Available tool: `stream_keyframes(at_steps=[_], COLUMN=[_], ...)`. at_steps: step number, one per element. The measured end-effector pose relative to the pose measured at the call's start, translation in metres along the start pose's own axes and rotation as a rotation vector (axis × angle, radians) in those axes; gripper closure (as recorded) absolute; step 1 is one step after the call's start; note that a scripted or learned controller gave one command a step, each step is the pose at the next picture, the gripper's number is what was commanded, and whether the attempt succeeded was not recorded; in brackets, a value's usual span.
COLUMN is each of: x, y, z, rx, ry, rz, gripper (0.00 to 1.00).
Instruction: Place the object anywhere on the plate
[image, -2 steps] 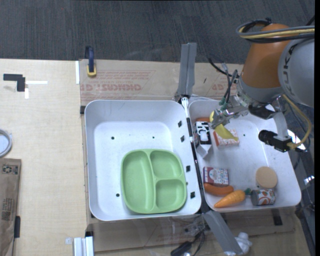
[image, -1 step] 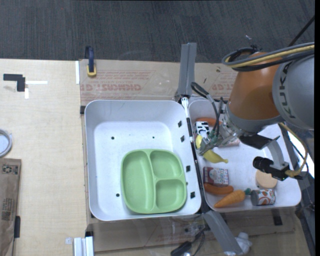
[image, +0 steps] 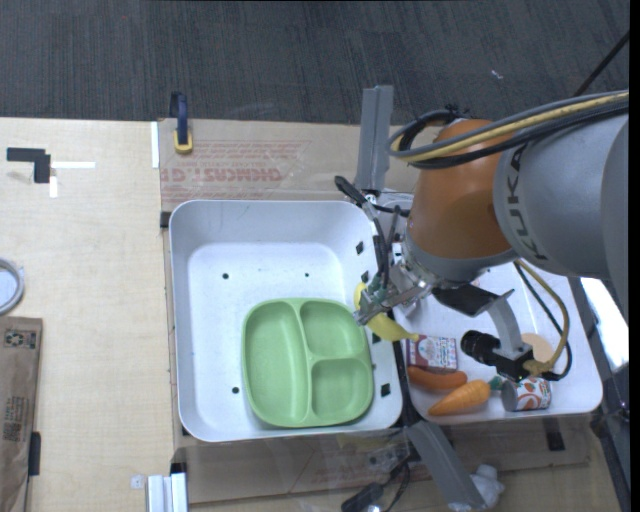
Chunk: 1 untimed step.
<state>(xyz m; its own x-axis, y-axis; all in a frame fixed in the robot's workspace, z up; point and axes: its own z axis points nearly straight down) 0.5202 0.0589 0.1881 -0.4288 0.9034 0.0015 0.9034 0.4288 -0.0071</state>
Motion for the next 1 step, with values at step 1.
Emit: stream_keyframes(at_steps=[1], x=[-0.0004], y=[-0.0001], z=[0.0000], rx=[0.000], ry=[0.000], rz=[0.001], gripper=[0.00])
